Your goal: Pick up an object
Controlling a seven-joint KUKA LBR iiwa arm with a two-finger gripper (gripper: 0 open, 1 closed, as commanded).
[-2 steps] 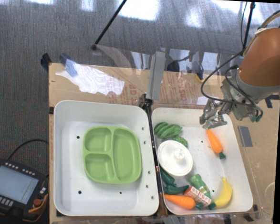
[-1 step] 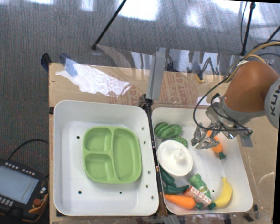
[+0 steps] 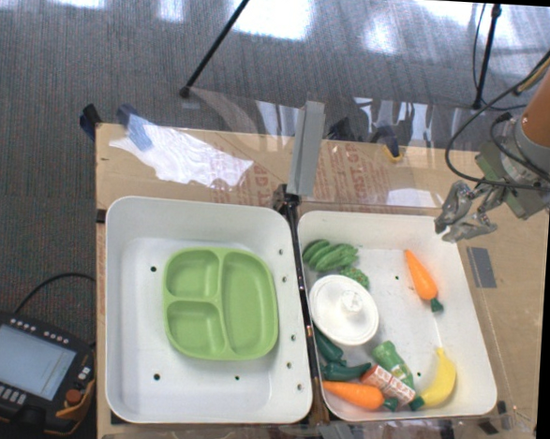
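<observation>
- The gripper (image 3: 463,218) hangs above the far right corner of the right bin (image 3: 470,317) — its fingers look slightly apart, nothing between them.
- Inside that bin, 2 carrots: 1 (image 3: 421,276) just below the gripper, 1 (image 3: 355,394) at the near edge.
- A banana (image 3: 440,379) lies near the right wall.
- The white lid (image 3: 344,310) partly hides green vegetables (image 3: 331,254).
- The arm is cut off at the right.

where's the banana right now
The banana lies in the right bin, near its front right corner in the camera view, just right of the small green bottle and the front carrot.
</observation>
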